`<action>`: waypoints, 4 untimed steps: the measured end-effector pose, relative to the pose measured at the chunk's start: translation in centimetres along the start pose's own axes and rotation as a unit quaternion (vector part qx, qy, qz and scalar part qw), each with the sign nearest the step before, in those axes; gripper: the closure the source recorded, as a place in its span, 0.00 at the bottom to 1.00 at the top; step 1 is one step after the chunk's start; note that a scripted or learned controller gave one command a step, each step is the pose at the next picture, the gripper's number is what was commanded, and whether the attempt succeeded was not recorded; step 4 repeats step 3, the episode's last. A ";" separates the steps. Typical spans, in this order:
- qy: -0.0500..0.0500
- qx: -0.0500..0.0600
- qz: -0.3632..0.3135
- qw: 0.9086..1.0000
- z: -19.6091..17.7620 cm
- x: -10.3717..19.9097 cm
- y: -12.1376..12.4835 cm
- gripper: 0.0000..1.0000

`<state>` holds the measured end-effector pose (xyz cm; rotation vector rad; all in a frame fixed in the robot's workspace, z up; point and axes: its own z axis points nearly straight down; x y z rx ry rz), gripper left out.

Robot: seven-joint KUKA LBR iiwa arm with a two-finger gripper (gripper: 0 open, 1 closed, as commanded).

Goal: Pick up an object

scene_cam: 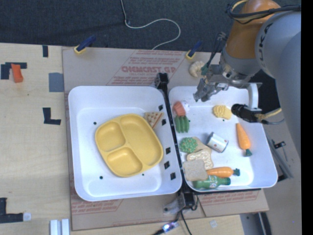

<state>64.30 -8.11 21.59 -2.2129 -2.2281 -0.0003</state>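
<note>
The task named no single object, and the candidates lay in the right bin, a shallow white tray with rounded corners. Near its far edge the gripper hung low over the bin's back left corner, its dark fingers pointing down; nothing showed between them, and how far apart they stood could not be made out. Closest to it sat a small orange-pink piece just above a ribbed dark green vegetable, both against the divider. A knobbly yellow corn piece lay to the gripper's right, apart from it. Further out were a smooth upright-lying carrot with a green tip, a shiny metal can on its side, a bumpy green broccoli, and two flat tan bread-like slices overlapping. Along the near edge a second carrot lay just above a green bottle.

The left bin held a glossy yellow plastic plate with three compartments, and a latticed tan cracker touching its far rim.
</note>
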 end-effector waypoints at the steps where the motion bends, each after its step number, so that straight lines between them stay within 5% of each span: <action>1: 0.000 0.000 0.003 1.000 -1.6 -0.5 -0.7 1.00; 4: -0.001 0.000 0.003 1.000 -1.3 -1.2 0.7 1.00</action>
